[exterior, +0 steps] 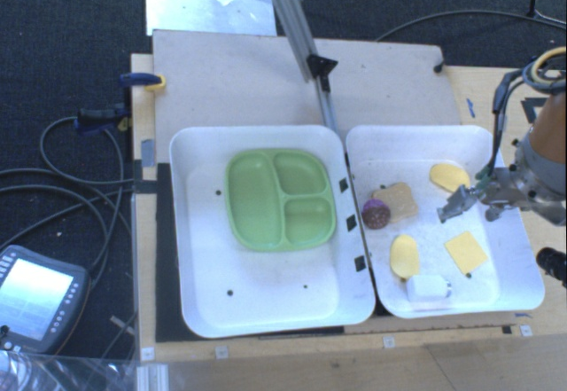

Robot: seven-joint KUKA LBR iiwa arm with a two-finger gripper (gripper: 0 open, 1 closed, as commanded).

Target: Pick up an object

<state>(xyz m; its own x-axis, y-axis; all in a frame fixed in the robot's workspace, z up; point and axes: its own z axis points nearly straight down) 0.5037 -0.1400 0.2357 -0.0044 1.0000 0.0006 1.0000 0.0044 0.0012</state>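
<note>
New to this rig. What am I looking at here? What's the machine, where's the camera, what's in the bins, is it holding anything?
One camera is fixed above a bench and looks down at a slant. A grey robot arm reaches in from the right; its two-fingered hand hangs over the right bin.

The left bin has a green divided tray in it. In the right bin lie a tan square piece with a dark purple round thing touching it, two yellow oval pieces, a flat yellow square and a small white block.

Nothing shows between the hand's fingers, so it isn't holding anything. They look spread apart.
</note>
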